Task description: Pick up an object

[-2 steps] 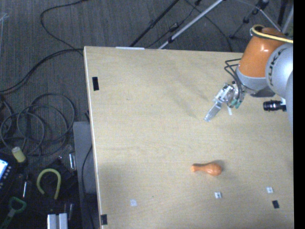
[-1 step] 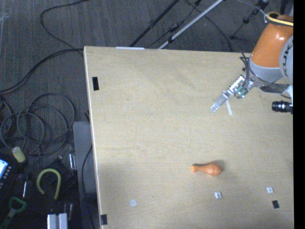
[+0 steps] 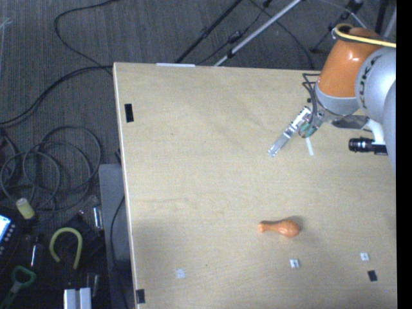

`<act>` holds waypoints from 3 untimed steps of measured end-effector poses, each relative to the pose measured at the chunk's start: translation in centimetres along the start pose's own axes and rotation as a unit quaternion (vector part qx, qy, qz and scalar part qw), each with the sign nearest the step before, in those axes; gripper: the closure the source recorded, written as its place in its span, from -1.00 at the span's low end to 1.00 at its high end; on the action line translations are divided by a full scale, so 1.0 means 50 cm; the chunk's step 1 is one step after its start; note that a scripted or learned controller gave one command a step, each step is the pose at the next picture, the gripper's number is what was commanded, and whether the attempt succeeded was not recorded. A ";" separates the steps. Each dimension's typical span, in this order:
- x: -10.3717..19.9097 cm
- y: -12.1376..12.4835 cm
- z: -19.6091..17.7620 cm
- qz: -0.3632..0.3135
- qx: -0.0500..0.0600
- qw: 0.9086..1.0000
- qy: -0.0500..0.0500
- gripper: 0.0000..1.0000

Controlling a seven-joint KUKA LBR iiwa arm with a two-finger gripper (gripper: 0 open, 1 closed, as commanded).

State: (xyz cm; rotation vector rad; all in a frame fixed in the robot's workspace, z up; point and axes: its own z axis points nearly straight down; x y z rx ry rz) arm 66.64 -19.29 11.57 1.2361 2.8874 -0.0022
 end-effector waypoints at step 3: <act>-0.036 -0.047 -0.011 -0.246 -0.001 0.969 -0.002 -1.00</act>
